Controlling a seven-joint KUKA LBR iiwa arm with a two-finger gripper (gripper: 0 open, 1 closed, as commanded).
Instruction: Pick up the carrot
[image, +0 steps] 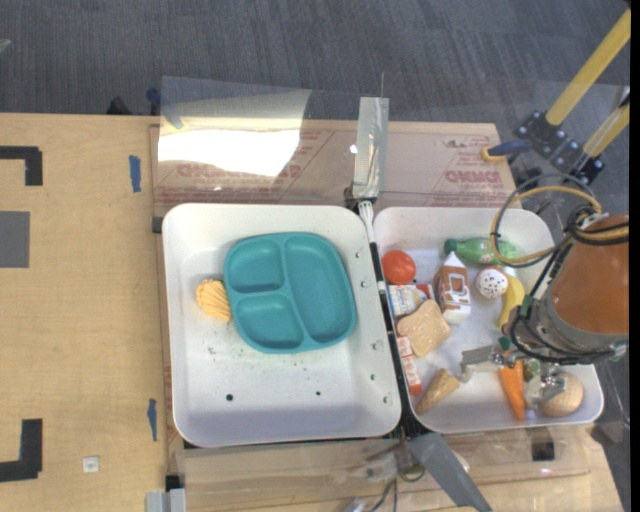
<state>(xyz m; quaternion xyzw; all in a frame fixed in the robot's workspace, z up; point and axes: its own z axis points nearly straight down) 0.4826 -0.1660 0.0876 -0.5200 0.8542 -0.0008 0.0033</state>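
Observation:
The carrot (513, 392) is a small orange stick with a green top, lying near the front right of the right bin (470, 425). My gripper (512, 367) hangs just over its upper end, below the arm's orange band (598, 285). The gripper looks open: one grey finger (479, 355) reaches left of the carrot and the other finger (547, 378) sits to its right. The carrot rests on the bin floor, and its top end is partly hidden under the gripper.
Crowding the right bin are a red tomato (398, 266), a green bottle (480, 248), a small carton (453, 285), a white ball (491, 284), a banana (513, 300), a bread slice (425, 328), a bread piece (438, 388) and a tan round thing (562, 398). The left bin (280, 410) holds a teal plate (290, 290) and a yellow shell shape (212, 298).

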